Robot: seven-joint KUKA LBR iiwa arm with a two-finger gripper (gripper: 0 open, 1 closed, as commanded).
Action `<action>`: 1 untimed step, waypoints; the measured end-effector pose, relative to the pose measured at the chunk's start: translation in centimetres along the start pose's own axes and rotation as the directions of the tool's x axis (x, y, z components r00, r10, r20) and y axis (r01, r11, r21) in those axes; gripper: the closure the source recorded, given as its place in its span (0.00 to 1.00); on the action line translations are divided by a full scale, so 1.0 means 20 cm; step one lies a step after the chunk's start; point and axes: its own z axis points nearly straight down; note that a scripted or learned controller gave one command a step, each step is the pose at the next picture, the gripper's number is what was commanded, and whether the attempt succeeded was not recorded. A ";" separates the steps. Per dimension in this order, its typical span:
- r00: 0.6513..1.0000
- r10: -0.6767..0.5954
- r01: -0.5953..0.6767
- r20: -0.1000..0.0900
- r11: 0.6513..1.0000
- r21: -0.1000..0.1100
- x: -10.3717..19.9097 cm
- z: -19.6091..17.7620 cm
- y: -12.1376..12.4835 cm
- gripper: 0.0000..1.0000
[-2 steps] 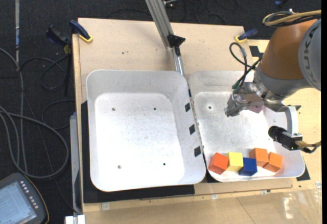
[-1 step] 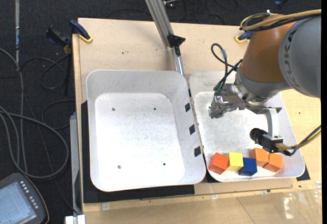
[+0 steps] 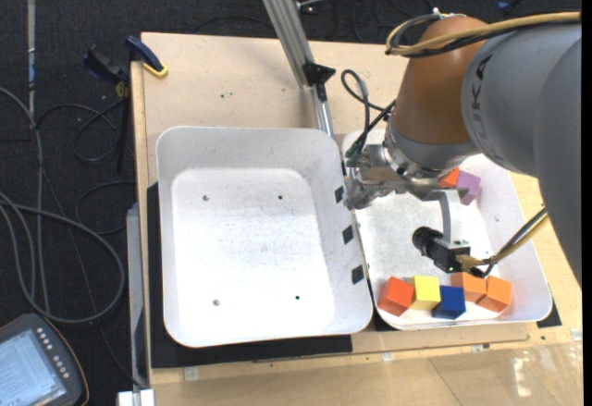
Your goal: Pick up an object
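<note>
1. The arm (image 3: 481, 90) reaches in from the right, its orange band over the right bin (image 3: 527, 302); the grey body covers that bin's upper right part.
2. The gripper (image 3: 363, 175) sits low at the right bin's upper left corner, close to the rim shared with the left bin (image 3: 185, 154); whether it is wide or narrow cannot be told, as the wrist hides it, and nothing can be seen held in it.
3. The blocks lie in the right bin; along its near edge sits a cluster: an orange block (image 3: 398, 294) at the left, a yellow block (image 3: 426, 289) just beside it, a blue block (image 3: 451, 301) touching the yellow one, then two more orange blocks (image 3: 487, 289) at the right.
4. A purple block (image 3: 468, 184) lies higher up, just beside the wrist, with a bit of another orange piece (image 3: 450, 178) showing at its left, partly hidden by the arm.
5. A black fitting (image 3: 437, 247) on a cable hangs over the middle of the right bin, above the cluster.
6. The left bin's white floor is speckled with dark marks.
7. Both bins rest on a wooden bench (image 3: 231, 80); a slanted metal rail (image 3: 282, 11) runs from the top down to the gap between the bins.
8. A blue and yellow clamp (image 3: 143, 55) sits at the bench's far left corner; a grey pendant (image 3: 32, 367) lies on the floor at lower left.
</note>
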 end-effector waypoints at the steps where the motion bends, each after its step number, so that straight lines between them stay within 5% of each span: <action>1: 1.000 0.000 0.000 -0.001 1.000 -0.002 0.28 -0.09 -0.06 1.00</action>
